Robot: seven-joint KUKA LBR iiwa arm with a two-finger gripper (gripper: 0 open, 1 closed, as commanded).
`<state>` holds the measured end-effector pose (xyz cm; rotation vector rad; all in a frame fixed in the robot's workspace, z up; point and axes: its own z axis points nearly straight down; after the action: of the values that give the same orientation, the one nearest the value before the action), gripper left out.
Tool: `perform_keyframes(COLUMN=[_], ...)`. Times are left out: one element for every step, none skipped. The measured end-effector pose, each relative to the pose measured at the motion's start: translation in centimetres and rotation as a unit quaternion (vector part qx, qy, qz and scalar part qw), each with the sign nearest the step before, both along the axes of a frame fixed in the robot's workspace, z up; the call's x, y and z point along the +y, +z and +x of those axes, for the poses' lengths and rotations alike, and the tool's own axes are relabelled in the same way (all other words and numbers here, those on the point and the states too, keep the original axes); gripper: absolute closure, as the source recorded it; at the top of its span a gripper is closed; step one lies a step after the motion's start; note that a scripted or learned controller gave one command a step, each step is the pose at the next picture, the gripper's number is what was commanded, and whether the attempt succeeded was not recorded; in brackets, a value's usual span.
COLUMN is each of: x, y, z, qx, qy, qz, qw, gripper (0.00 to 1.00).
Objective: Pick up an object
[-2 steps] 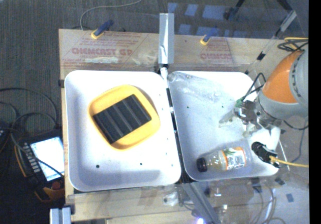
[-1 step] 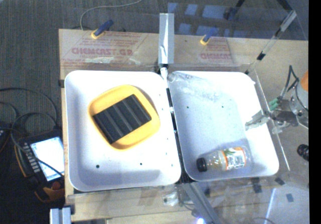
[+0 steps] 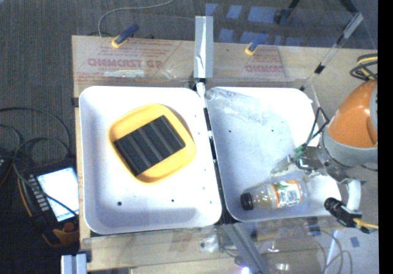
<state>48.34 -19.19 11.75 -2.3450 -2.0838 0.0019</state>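
- Left bin [image 3: 98, 205] holds one yellow dish [image 3: 184, 151] with a black ribbed insert [image 3: 150, 142], lying tilted near the bin's middle.
- Right bin [image 3: 258, 113] holds one clear plastic bottle [image 3: 275, 195] on its side with a dark cap [image 3: 247, 200] pointing left, near the bin's front wall.
- The gripper [image 3: 302, 161] hangs just beside the bottle's upper right, at the arm's [image 3: 355, 125] orange band; whether it is open or closed, I cannot tell.
- Two bins and two objects in all.
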Motion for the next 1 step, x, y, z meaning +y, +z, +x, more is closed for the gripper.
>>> perform_keyframes(x=[-0.99], y=[-2.61], z=[0.25], qx=[-0.005], qy=[0.082], qz=[-0.0017], qw=[0.9966], gripper=[0.0])
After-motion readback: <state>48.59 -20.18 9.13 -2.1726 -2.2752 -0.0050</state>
